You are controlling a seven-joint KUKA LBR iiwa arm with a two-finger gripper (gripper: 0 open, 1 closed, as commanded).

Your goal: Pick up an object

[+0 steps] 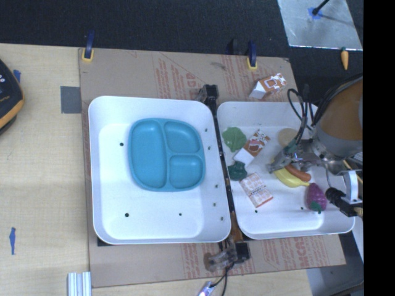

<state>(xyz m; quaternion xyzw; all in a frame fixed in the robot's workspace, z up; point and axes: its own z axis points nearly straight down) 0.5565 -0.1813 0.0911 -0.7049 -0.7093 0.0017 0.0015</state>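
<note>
Cardboard sheeting [154, 73], brown with faded red print, covers the middle of the pale wooden bench [37, 184] and carries both bins. At the far left edge of the frame a black and yellow device [9, 97] lies on the wood.

Left of centre sits the left shallow white plastic bin [105, 221], and in its upper half rests a light blue plastic plate divided into three compartments [166, 154].

Right of centre is the right shallow white plastic bin [278, 227]. Along its left side lie a green leafy toy [234, 137], a small dark green piece [237, 171] below it, and a red and white printed packet [255, 190] lower still. A red and white carton [256, 142] lies just right of the leafy toy. Above this bin, on the cardboard, rests an orange and white carton [270, 86].

Further right, a yellow toy banana [288, 178] touches an orange toy carrot [299, 175], with a purple toy fruit [316, 197] below them.

The grey gripper [285, 161] hangs just above the banana's upper left end; whether its fingers are spread or pressed together cannot be told. The arm [339, 119] enters from the right edge.
</note>
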